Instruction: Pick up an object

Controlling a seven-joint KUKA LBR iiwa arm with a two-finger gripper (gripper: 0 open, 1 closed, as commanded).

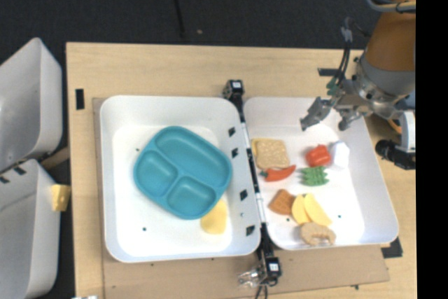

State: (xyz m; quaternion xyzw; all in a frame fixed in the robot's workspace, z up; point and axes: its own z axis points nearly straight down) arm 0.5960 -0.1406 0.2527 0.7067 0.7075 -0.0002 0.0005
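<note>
From above, the end effector hovers over the right bin's upper edge, fingers spread and gripping nothing. The red tomato piece lies just below it, toward the camera, beside green leaves — a short drop down.

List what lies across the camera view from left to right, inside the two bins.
Blue divided plate → yellow piece at its lower right edge → cracker-like toast square → green toy → small white piece.
</note>
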